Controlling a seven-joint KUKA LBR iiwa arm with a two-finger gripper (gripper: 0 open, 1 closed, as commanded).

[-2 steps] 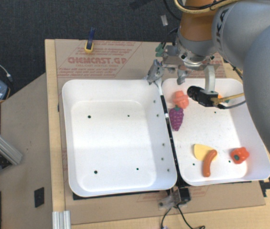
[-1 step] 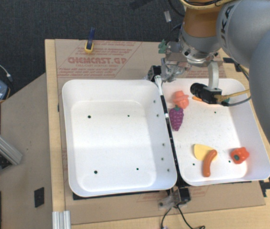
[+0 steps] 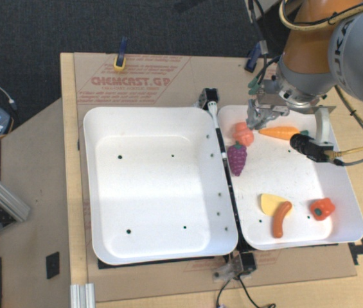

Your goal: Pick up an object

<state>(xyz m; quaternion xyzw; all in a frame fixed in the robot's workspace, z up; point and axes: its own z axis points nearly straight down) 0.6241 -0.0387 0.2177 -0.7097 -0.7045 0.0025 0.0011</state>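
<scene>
Right bin (image 3: 345,201), contents: pink-orange toy (image 3: 243,133) near the far-left corner; purple grape bunch (image 3: 237,158) just beside it along the left wall; carrot (image 3: 279,132) by the far edge; yellow wedge (image 3: 270,203), sausage (image 3: 280,218) and red pepper (image 3: 322,208) toward the near edge. Left bin (image 3: 149,172): bare floor. Claw (image 3: 256,122): poised directly over the pink-orange toy; whether apart or together cannot be told.
</scene>
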